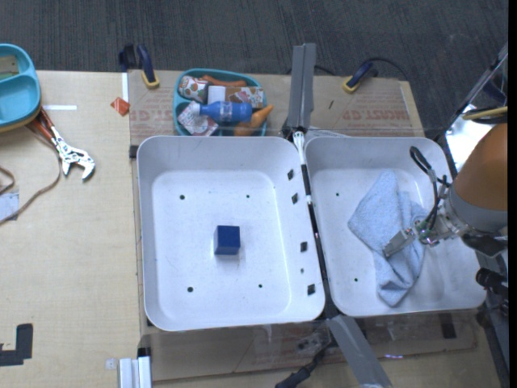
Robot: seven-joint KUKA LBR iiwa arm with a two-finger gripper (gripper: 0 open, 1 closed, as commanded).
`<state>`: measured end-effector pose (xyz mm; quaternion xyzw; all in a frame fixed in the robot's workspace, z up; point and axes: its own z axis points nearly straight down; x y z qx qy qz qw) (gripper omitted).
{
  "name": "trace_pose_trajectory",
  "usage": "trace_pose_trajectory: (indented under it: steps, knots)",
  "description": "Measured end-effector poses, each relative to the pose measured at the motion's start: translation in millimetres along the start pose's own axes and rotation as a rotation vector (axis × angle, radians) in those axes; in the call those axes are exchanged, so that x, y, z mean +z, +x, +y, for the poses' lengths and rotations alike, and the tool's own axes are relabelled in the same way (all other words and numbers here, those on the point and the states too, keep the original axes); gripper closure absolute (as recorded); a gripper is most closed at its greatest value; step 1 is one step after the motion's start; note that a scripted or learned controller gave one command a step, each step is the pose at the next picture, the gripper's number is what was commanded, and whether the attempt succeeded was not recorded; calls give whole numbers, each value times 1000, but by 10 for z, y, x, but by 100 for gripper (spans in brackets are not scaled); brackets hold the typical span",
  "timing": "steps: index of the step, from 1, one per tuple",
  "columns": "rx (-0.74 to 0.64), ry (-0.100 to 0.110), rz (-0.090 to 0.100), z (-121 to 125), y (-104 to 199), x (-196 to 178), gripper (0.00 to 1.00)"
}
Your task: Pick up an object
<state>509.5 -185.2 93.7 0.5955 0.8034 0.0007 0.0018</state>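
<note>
One claw (401, 242) rests on cloth (393, 231); blue cube (228, 239) apart.

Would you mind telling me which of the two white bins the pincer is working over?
The right bin, which holds the grey cloth; the left bin holds the blue block. The pincer is at the cloth.

Left bin (161, 241): floor open on all sides of a blue cube (228, 239) standing alone near centre, well apart from every wall. Right bin (339, 281): grey cloth (392, 233) crumpled across the middle and right; bare floor along the left side and front corner. Pincer (408, 237) sits over the cloth, arm blocking the right rim. Divider between bins carries small black clips. Behind the bins on the desk (73, 249), a cluttered teal bowl (220, 103).
</note>
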Motion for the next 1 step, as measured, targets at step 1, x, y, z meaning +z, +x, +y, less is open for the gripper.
trace_pose_trajectory:
  steps: [1]
  knots:
    - [201, 0, 0, 448, -357, 2, 0]
